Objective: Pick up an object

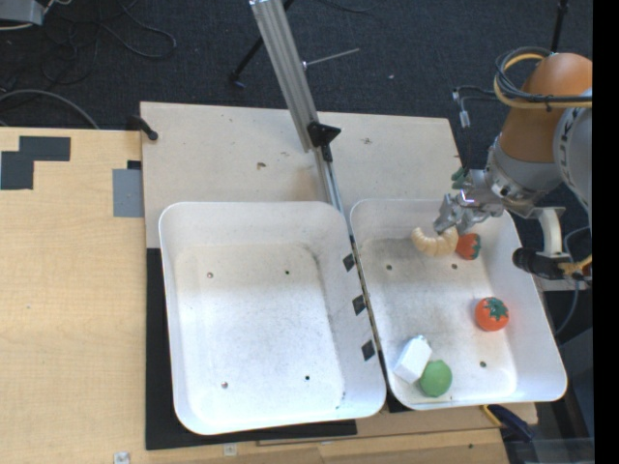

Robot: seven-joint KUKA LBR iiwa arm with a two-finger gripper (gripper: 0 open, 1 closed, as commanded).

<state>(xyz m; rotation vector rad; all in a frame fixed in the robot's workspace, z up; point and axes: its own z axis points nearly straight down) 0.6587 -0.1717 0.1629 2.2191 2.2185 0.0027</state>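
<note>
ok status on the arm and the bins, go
Gripper low in right bin, over tan curved piece. Small red piece beside it. Grasp unconfirmed.

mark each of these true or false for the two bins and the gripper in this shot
1. All the loose objects lie in the right bin. True.
2. The green ball sits at the far end of its bin, by the gripper. False: it lies at the near edge, touching the white block.
3. The gripper is over the right bin, close to the pale curved piece. True.
4. The red tomato-like toy rests in the left bin. False: it lies in the right bin, near its right wall.
5. A small red-orange object lies just beside the pale curved piece. True.
</note>
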